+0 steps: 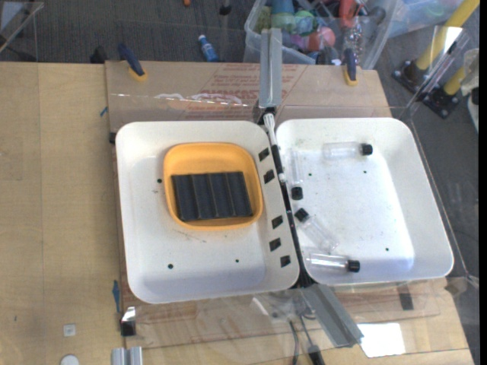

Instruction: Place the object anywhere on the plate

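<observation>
The wooden worktop (53,204) carries two white bins side by side. In the left bin (144,272) sits an orange plate (211,157), and on it lies a dark ribbed block (212,196), covering the plate's middle and its 6 o'clock part. The block lies flat, its long axis running from 9 o'clock to 3 o'clock, its grooves crossing from 12 to 6. The right bin (396,234) holds small clear tubes with black caps (346,150) near 12 and 6 o'clock.

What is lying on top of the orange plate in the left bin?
A dark ribbed rectangular object lies flat on the orange plate, covering its middle; the plate surface beneath is hidden.
</observation>
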`<state>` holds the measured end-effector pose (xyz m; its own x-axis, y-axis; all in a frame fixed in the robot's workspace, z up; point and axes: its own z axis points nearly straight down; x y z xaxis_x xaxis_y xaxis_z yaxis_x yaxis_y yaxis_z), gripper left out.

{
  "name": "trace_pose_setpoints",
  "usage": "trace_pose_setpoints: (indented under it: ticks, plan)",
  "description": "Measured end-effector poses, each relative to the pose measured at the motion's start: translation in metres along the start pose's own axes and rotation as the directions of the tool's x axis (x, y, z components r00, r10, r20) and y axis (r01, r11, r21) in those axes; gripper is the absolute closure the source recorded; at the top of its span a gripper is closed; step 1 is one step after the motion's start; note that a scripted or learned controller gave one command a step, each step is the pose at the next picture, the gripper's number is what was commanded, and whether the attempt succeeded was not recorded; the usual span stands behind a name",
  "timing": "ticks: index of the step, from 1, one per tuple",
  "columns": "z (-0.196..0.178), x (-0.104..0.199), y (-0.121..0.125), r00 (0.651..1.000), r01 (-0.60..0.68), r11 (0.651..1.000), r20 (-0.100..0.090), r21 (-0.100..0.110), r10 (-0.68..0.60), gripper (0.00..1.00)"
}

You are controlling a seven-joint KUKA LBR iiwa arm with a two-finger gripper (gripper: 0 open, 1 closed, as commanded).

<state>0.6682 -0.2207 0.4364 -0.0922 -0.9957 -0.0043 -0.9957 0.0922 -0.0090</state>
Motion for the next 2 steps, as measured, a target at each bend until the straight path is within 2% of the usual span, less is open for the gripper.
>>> trace_pose_setpoints:
  ticks: [1, 2]
  plan:
    - [0.0004, -0.0001, 0.0001, 0.971, 0.241, 0.971, 0.001, -0.001, -0.241, 1.00]
    - [0.0006, -0.0016, 0.0013, 0.950, 0.312, 0.950, 0.002, -0.004, -0.312, 1.00]
